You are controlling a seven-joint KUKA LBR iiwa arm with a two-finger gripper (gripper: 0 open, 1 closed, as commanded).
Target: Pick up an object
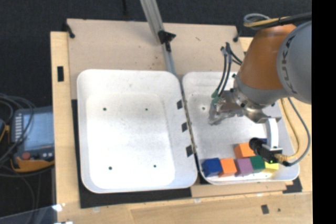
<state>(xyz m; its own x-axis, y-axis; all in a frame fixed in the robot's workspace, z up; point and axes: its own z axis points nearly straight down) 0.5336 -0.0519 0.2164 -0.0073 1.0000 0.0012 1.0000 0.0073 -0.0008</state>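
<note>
My gripper [216,116] hangs over the upper middle of the right bin [202,93], fingers pointing down toward the bin floor, with nothing visible between them. Several blocks lie along the right bin's front edge: a blue block [211,166], an orange block [228,166], a purple block [244,166], a green block [257,162] and a yellow block [271,166]. A second orange block [243,150] sits just behind that row. The gripper stands well behind these blocks and apart from them.
The left bin [131,128] lies beside the right one, with a divider edge [186,123] between them. A grey metal pole [149,2] rises from the bench behind the bins. A screen device [31,134] sits off the bench at left.
</note>
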